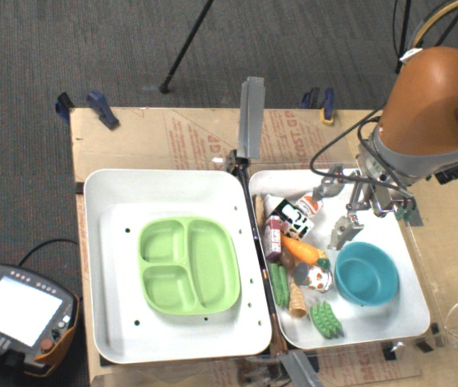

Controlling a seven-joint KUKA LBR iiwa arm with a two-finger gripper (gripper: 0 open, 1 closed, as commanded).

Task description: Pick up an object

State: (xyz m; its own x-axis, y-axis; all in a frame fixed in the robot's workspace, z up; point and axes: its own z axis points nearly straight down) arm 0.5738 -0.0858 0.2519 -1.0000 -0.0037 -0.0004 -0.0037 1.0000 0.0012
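From the overhead camera I see my tool (348,216) hanging over the right bin (416,297) at the frame's right; I cannot tell its state. Just below it sits a blue bowl (366,273), with a carrot (302,251), a small bottle (273,238) and a green toy (326,318) nearby. The left bin (100,216) holds a green divided plate (189,265).

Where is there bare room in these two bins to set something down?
Left bin: bare floor rings the green divided plate, widest at its left. Right bin: crowded along its left side with toy food, the blue bowl beside it; a bare strip runs below the bowl.
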